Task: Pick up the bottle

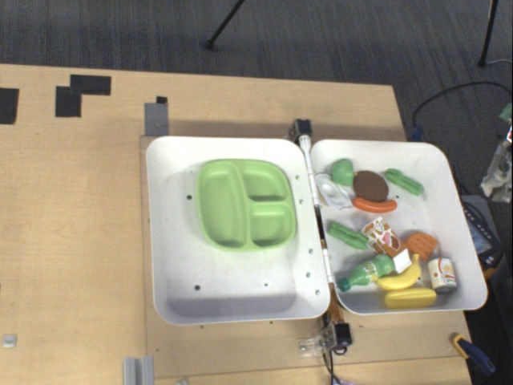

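Bottle (365, 273), green, lies on its side in the right bin (449, 175), near the front edge, touching a banana (401, 277). Left bin (172, 215) holds a green tray (244, 203). Claw state: cannot tell. Judged not started; whole pick remains.

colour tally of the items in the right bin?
Green: 4, a round piece, a long piece, a pod-like piece, the bottle
Yellow: 2
Brown/orange: 3
White/printed: 3
Total: 12
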Motion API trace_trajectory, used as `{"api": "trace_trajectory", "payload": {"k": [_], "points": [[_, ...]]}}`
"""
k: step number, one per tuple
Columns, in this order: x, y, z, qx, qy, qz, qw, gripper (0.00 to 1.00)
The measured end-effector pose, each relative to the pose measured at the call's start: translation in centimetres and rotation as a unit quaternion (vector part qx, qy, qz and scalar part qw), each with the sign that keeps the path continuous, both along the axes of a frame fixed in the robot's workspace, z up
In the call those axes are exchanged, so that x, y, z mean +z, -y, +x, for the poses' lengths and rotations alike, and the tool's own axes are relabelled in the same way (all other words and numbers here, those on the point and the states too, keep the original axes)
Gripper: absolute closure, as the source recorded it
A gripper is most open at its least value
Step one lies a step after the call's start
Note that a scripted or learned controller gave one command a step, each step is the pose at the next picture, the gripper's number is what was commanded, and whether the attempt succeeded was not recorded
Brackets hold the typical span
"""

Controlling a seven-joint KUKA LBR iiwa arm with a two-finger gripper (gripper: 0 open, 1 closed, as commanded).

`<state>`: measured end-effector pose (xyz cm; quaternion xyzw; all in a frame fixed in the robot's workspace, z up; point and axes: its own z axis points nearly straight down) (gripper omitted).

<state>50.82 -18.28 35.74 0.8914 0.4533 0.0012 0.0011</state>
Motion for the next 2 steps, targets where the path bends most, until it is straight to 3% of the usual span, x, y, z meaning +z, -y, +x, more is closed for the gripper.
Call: {"api": "trace_trajectory", "payload": {"k": [1,2], "points": [[-3.4,1.5,-0.1,-0.138,-0.001,0.0008,0.9905,1.00],[-2.3,1.5,0.0,-0.134,-0.001,0.0007,0.9910,1.00]]}}
